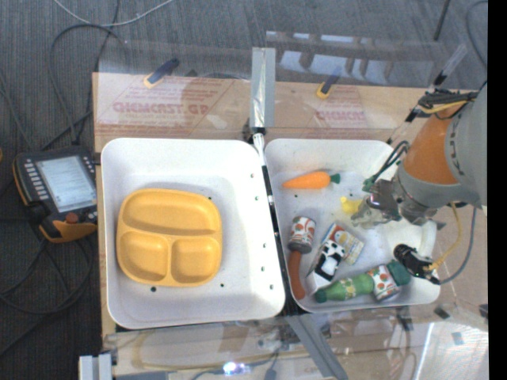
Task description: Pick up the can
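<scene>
The can [302, 233] is small, with a red and white label, and stands in the left part of the right bin [348, 153] near the divider. My gripper [374, 203] hangs over the right half of the same bin, about a hand's width right of the can and slightly farther back, above a small yellow object [349, 205]. The grey arm with its orange band [432, 153] reaches in from the right.
Around the can lie an orange carrot [307, 181], a brown sausage [295, 272], a cow-print carton [336, 252] and a green bottle [358, 285]. The left bin [142, 153] holds a yellow divided plate [169, 235]. A teach pendant [57, 184] sits off the bench at left.
</scene>
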Controlling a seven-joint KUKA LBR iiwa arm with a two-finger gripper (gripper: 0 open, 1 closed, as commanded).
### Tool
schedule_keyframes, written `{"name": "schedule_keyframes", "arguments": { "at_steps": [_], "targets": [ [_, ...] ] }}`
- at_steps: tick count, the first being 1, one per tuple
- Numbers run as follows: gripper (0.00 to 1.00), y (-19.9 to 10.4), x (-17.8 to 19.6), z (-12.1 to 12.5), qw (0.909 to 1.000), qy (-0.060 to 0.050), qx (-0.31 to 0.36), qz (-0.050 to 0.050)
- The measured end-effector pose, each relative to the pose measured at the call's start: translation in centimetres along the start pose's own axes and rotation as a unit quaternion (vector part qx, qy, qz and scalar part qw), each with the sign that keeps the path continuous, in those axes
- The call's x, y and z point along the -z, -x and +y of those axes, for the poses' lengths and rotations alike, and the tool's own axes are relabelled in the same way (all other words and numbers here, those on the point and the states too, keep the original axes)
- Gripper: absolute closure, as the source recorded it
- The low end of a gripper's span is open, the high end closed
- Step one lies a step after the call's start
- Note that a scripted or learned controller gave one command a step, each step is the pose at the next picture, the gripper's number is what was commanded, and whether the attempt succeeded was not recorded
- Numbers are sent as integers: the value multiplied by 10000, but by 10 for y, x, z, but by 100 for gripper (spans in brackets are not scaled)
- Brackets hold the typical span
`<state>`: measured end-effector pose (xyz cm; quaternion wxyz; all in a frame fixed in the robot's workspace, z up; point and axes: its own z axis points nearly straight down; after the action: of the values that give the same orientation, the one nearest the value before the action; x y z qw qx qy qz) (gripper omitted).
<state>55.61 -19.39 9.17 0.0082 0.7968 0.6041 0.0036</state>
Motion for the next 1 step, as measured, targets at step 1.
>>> {"name": "schedule_keyframes", "arguments": {
  "at_steps": [1],
  "targets": [
    [0,-1,-1,-1,10000,-21,8,8]
  ]
}}
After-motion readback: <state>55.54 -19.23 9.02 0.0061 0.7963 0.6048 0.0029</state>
